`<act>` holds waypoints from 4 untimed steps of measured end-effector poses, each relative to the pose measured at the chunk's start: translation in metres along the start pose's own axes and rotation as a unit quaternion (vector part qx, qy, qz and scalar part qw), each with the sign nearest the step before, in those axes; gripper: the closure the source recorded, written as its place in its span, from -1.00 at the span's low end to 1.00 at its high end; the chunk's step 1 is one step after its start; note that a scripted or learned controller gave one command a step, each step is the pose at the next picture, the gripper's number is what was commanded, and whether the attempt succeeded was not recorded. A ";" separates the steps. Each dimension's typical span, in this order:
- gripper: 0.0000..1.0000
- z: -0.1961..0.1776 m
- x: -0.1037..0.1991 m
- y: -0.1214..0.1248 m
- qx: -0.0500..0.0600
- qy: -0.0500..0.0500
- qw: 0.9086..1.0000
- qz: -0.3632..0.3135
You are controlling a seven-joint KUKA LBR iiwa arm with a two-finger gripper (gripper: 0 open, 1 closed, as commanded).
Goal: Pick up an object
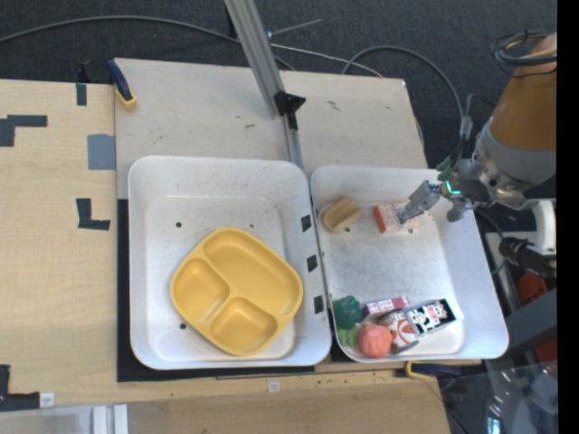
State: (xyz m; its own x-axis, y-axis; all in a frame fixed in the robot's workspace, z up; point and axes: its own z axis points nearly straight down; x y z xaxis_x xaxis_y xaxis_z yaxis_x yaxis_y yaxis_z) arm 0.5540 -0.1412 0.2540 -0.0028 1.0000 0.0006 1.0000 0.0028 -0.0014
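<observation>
Yellow tray glossy smooth plastic; white bins matt, speckled; bench pale wood.

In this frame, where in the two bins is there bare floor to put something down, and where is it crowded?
Right bin: bare middle, between the tan block and claw above and the bottom-edge cluster of green toy, orange ball and carton. Left bin: bare strip above the yellow tray.

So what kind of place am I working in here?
Probably a robotics lab bench for grasping trials: two white bins side by side, a yellow tray in one, small mixed objects like a tan block in the other, and cables across dark floor.
</observation>
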 end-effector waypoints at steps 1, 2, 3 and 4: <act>-1.00 0.063 0.004 -0.006 0.004 0.000 1.000 0.000; -1.00 0.127 0.000 -0.011 0.004 0.000 1.000 0.001; -1.00 0.166 0.000 -0.011 0.000 -0.001 1.000 0.001; 1.00 0.155 0.001 -0.011 0.000 0.000 1.000 0.001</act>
State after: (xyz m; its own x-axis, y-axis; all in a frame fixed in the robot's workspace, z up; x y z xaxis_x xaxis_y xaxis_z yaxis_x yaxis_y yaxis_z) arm 0.5429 -0.1405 0.0991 -0.0018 1.0000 0.0008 1.0000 0.0018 -0.0013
